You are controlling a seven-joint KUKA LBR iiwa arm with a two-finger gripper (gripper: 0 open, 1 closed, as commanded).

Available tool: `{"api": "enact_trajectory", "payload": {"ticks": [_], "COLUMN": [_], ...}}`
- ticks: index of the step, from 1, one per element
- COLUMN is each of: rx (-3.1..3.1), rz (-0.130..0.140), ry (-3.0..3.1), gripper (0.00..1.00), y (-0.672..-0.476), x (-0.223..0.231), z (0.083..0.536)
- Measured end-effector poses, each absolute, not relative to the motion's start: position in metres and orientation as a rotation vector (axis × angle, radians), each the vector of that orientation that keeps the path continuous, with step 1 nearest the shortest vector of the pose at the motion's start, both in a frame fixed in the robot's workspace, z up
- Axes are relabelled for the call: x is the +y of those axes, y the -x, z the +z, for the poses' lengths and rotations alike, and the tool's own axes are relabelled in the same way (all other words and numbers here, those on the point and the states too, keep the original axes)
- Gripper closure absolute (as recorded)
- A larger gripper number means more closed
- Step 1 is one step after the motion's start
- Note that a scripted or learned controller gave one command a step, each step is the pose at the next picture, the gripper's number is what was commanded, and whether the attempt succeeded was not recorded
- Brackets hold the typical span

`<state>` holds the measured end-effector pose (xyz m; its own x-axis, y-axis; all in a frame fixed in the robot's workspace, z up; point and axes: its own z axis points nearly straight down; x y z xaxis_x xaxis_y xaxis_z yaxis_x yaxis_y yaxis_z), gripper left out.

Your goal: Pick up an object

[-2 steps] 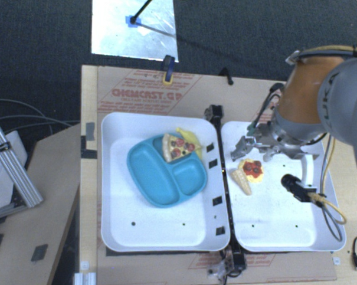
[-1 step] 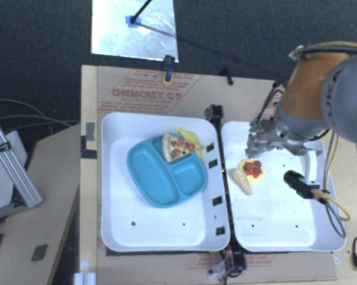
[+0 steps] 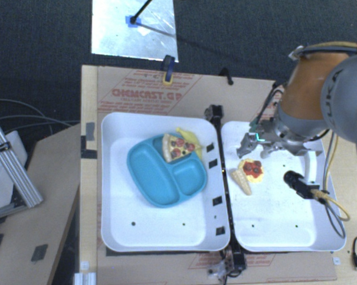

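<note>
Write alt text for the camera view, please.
The gripper hangs over the right bin, just above a toy pizza slice. The left bin bears a blue divided plate with another pizza slice on it.

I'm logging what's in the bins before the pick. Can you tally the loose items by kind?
Pizza slices: 2, one on the blue tray at, one in the right bin at
Blue divided trays: 1, in the left bin
Yellow piece at the tray's far edge: 1, kind unclear
Total: 4
</note>
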<state>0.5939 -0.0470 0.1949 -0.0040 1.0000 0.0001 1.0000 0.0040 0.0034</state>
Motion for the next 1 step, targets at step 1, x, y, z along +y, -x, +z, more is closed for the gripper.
{"api": "enact_trajectory", "payload": {"ticks": [1], "rx": [2.225], "rz": [0.008], "ry": [-2.211], "gripper": [1.0], "y": [-0.5948], "x": [-0.0466], "z": [0.2061]}}
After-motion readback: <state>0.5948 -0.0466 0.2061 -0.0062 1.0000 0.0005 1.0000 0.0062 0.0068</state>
